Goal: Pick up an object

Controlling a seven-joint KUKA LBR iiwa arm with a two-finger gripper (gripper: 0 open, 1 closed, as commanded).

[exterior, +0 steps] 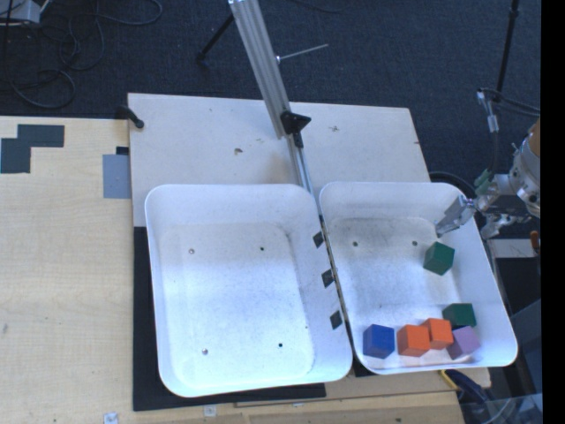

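Looking down on a pale wooden bench (62, 263), two shallow white plastic bins sit side by side. The left bin (168, 237) and the right bin (388, 201) touch along their inner edges. A slanted grey metal rail (265, 69) rises behind them. At the right edge, the grey arm's two-finger gripper (455, 216) hangs over the right bin's far rim; whether its fingers are spread or closed I cannot tell. Just below it lies a dark green cube (439, 258). Near the front rim cluster a blue cube (379, 340), two orange cubes (425, 336), a second green cube (460, 314) and a lilac cube (463, 342)
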